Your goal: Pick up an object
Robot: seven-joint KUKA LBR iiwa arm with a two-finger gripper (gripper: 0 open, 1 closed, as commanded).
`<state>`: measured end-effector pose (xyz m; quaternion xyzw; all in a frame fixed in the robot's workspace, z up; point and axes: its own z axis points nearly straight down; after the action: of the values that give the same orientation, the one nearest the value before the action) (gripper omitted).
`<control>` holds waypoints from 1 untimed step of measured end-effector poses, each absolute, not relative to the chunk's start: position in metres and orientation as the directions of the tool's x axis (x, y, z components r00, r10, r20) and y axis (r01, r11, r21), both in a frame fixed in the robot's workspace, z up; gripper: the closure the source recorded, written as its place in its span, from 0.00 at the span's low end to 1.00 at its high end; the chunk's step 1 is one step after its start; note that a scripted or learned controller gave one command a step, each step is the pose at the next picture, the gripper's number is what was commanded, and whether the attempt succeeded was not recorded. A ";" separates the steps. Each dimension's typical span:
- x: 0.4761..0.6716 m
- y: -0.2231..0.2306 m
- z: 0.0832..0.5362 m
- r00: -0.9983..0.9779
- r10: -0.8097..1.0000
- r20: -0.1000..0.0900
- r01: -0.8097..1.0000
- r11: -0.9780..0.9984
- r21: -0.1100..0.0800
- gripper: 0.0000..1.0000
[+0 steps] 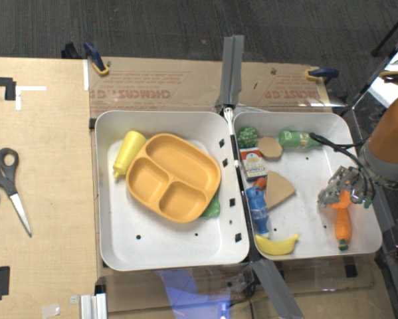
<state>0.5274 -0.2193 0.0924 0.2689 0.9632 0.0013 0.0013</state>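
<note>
Fingers (345,193) sit over the carrot (343,222); their spread cannot be told.

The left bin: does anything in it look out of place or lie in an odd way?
Yes. The orange divided plate lies askew, turned at an angle to the walls of the left bin. It rests partly on a yellow bottle at its upper left and covers most of a green item at its lower right.

The arm (390,138) was grey with an orange band; its gripper (345,186) was metallic, with black cables (335,146).
</note>
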 end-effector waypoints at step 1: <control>0.527 -0.216 0.091 -0.857 0.515 0.004 0.515 0.857 0.007 0.00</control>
<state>0.5274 -0.2158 0.0914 0.2672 0.9636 0.0037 -0.0011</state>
